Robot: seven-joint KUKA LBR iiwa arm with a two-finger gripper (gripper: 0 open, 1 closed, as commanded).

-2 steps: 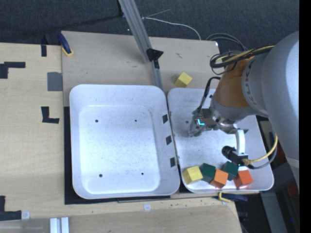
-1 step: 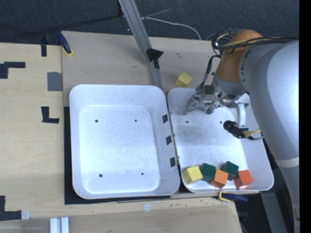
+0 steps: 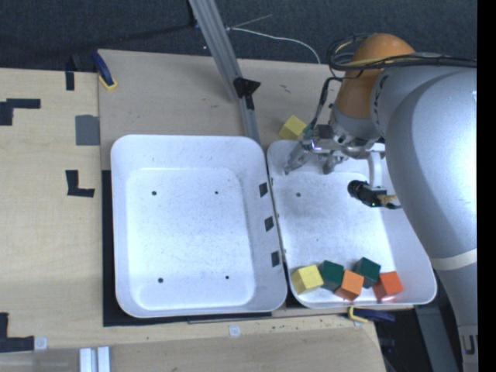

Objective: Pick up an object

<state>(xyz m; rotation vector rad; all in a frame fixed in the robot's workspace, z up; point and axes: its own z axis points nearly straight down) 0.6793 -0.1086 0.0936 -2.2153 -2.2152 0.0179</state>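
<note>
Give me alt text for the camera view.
The gripper hangs over the right bin's far end, beside a yellow block lying outside it. Five blocks cluster at that bin's near edge.

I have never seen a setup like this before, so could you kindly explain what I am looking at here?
One camera looks down at a slant on a bench. The big grey shape on the right is a robot arm; its gripper hangs over the top of the right bin, and nothing shows between its parts. Beside it sits the left bin. Small blocks cluster at the right bin's near edge: yellow, two green, orange, red. Another yellow block lies on the bench behind the bins.
</note>
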